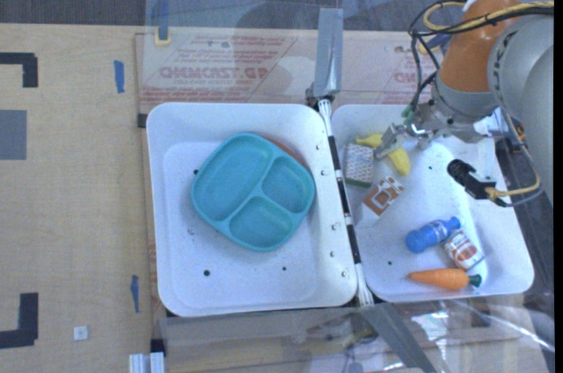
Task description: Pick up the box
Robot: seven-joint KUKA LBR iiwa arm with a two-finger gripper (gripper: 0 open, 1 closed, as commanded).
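One claw (393,140) hung low over the right bin (510,274), apparently poised for a descent — whether wide or narrow, could not tell. The box (383,195) lay on the bin floor just below and slightly left of the claw, untouched, tilted. A yellow item (398,158) sat between claw and box — possible obstruction. Blue bottle (432,234) and carrot (440,279) lay farther below.
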